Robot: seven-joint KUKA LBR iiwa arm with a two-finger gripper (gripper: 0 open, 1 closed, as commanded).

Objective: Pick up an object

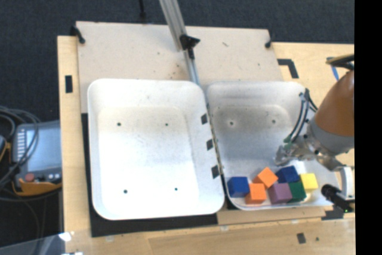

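Note:
Several small blocks lie bunched in the near right corner of the right bin (250, 104): a blue block (238, 186), two orange blocks (267, 177) (257, 191), a purple block (279, 193), a green block (297, 191), a yellow block (309, 181) and a darker blue block (288, 174). My gripper (288, 155) hangs low over the right side of that bin, just above the darker blue block. The arm's orange band (338, 110) sits above it at the right edge.
The left bin (149, 146) lies beside the right one, split from it by a thin wall with black clips. A metal rail (170, 6) rises behind the bins. A pendant and cables sit left of the bench.

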